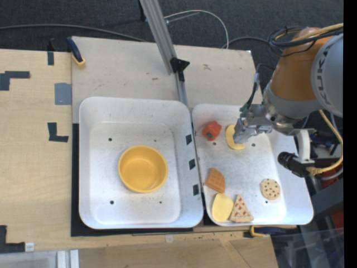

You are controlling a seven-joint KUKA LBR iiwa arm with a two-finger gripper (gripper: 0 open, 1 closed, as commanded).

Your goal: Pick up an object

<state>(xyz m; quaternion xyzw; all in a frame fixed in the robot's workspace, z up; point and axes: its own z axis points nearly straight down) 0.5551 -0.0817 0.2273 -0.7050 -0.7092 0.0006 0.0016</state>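
Gripper (241,135) sits low in the right bin (290,208), directly over a pale yellow disc (233,137) near that bin's back edge; can't tell fingers' state, wrist body blocks them. Disc pokes out on the gripper's left side, contact unclear.

Relative to the right bin: red tomato-like toy (211,130) at back-left corner, just beside the disc. Waffle piece (215,180) by the left wall, mid-depth. Yellow cheese-like wedge (222,207) and pizza slice (241,210) at the front edge, touching each other. Chocolate-chip cookie (270,188) front-right, apart from the rest.

Left bin (97,116) adjoins the right bin's left wall; yellow bowl (143,168) upright near its centre.

Arm (301,77) comes in over the right bin's back-right corner. Partial lettering on the grey link, looks like "KU", rest cut off. Worktop (33,121) has dark tape marks, no readable text.
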